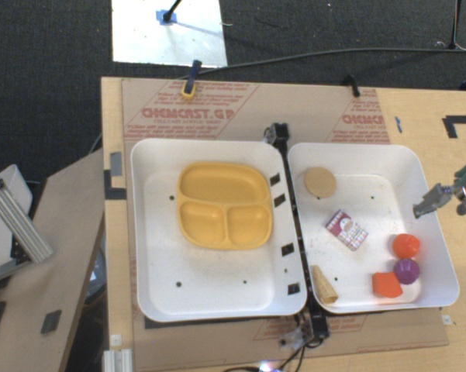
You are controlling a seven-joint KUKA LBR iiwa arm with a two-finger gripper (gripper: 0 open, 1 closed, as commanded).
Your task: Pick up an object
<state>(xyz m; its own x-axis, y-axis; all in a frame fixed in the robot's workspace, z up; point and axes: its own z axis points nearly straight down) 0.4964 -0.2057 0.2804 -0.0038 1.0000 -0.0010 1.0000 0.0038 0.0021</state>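
Gripper (433,202) poised over right rim of right bin (372,165), entering from frame's right edge; finger spread impossible to tell. Below and just left: orange ball (405,245), purple ball (407,270), orange block (386,285), clustered tight against near-right corner. Further left: small packet (346,230), round cookie (320,182), cone (323,284) by divider wall. Open floor between packet and gripper. Yellow tray (223,206) in far left bin (159,208).

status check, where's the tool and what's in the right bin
Tool at right bin's right rim, nothing between fingers. Orange ball, purple ball, orange block below it.
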